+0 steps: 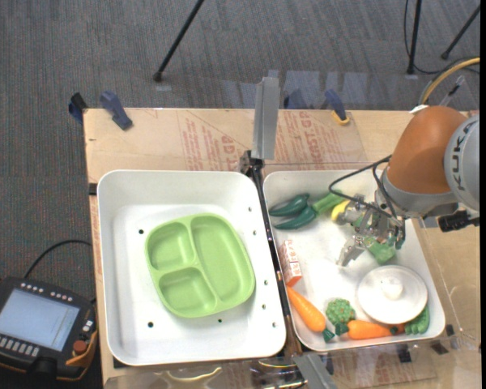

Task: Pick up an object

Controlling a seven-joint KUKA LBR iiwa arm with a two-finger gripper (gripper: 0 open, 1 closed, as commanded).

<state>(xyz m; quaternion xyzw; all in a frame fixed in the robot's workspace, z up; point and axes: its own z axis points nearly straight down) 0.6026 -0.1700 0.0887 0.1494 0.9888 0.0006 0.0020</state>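
Gripper: the gripper [364, 237] hangs low over the upper part of the right bin [320, 254]; its metal fingers look slightly spread, with nothing visibly held between them.
Likely target: a green block [382, 252] lies just beside the fingertips, touching or nearly so; I cannot tell which.
Risk: the fingers may close beside the block and nudge it away, because it sits off to one side of them.
Second risk: the white lid [392, 292] lies near below, so a push could slide the block against it.
Crowding: green pea pods [294, 211] and a yellow piece [340, 210] lie near, to the gripper's left.
Bottom edge: two carrots [307, 310], a broccoli [338, 310].
Left bin: a green divided plate [200, 264], well apart.
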